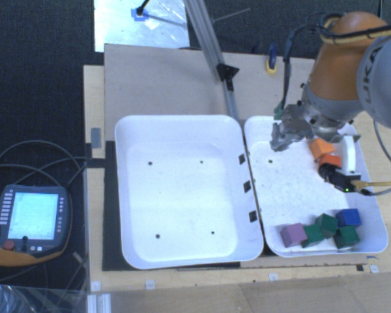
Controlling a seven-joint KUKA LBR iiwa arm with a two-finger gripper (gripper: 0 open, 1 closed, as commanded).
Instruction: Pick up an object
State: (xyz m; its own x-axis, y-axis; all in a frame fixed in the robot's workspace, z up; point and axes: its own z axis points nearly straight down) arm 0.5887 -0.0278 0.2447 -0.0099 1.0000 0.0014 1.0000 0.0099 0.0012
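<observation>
1. Looks like the approach step to me. The pincer [281, 137] hangs over the far end of the right bin [300, 181], up near that bin's top-left corner, with nothing visible between its tips. Whether it's released or clenched, I honestly can't tell from this angle, it's just a dark grey lump.

2. The stuff worth grabbing is all down at the near end of the right bin, well away from the pincer: a pink block [291, 234], a green block [326, 225] just beside it, a blue block [348, 217] and another dark green block [345, 238] jammed into the near-right corner. They sit touching or almost touching, so it's a tight clump.

3. There's also something orange [322, 149] by the right bin's far-right side, close under the wrist. Could be an object or part of the rig, can't say.

4. My guess for the next move: travel toward the near end of the right bin, line up over one block at the edge of the clump (pink looks the most exposed), then drop down.

5. The left bin [182, 188], right beside the right bin on the table [176, 77], has only a few dark specks on its floor.
</observation>
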